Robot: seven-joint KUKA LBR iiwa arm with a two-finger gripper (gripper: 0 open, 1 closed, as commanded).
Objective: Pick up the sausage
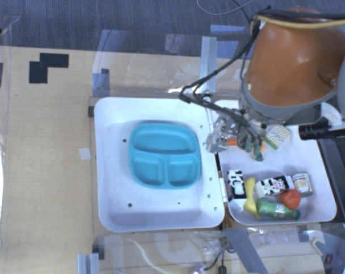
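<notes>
My gripper [219, 140] hangs low over the left edge of the right bin [326, 210], close to the wall between the two bins. Right beside it lies a small orange piece with green ends [251, 146], partly hidden under the wrist. A reddish rounded piece [291, 198] rests near the front of the right bin; I cannot tell whether either of these is the sausage. The big orange and grey arm body [297, 56] covers the back of the right bin.
The left bin [112, 210] holds a blue divided tray [163, 154]. In the right bin lie a black-and-white carton [235, 184], a yellow banana [250, 196], a milk carton [275, 185], a small can [301, 182], a green bottle [277, 210] and a checked packet [277, 136].
</notes>
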